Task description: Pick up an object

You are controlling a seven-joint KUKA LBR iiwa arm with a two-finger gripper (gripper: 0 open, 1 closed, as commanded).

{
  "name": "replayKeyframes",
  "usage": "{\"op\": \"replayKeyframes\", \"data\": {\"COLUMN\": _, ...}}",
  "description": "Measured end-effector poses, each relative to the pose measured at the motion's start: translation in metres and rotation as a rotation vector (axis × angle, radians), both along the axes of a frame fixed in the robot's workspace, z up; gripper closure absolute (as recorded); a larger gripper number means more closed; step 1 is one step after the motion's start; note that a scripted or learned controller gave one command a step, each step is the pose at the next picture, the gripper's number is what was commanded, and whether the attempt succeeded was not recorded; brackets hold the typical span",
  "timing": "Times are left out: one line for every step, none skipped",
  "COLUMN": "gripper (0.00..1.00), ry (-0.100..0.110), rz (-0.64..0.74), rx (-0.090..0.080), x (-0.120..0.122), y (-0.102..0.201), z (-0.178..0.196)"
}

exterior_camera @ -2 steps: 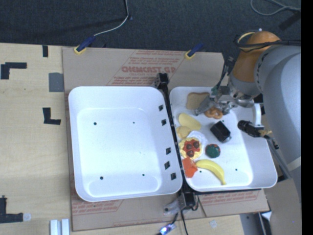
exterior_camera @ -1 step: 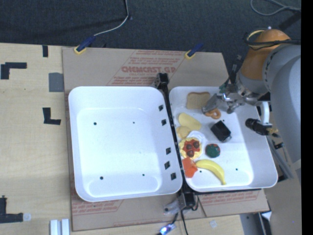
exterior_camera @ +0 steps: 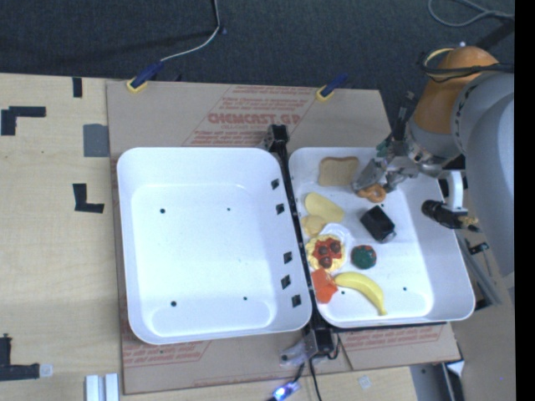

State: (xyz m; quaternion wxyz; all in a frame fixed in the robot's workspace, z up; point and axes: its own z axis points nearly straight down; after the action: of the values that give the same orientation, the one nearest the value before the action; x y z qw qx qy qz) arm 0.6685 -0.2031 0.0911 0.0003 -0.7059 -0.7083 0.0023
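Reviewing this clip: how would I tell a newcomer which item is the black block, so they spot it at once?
Look at the right bin, the one crowded with toy food. Near its middle, just below the gripper and above the green ball, lies the black block. It is the bin's one dark, boxy item; its neighbours are yellow, red, green or tan.

Orange object [exterior_camera: 373, 193]: small, rounded, at the gripper [exterior_camera: 369, 184] tips, upper part of right bin [exterior_camera: 418, 295]; grip unclear.
Neighbours: toast slice [exterior_camera: 337, 171] just left, black block [exterior_camera: 378, 222] below.
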Motion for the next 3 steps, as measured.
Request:
{"op": "replayKeyframes", "data": {"gripper": 1.00, "ry": 0.003, "rz": 0.005, "rx": -0.003, "x": -0.001, "y": 0.096, "z": -0.009}}
{"op": "replayKeyframes", "data": {"gripper": 1.00, "ry": 0.005, "rz": -0.001, "rx": 0.001, "x": -0.001, "y": 0.093, "z": -0.002}}
{"op": "replayKeyframes", "data": {"gripper": 1.00, "ry": 0.002, "rz": -0.003, "rx": 0.002, "x": -0.008, "y": 0.101, "z": 0.008}}
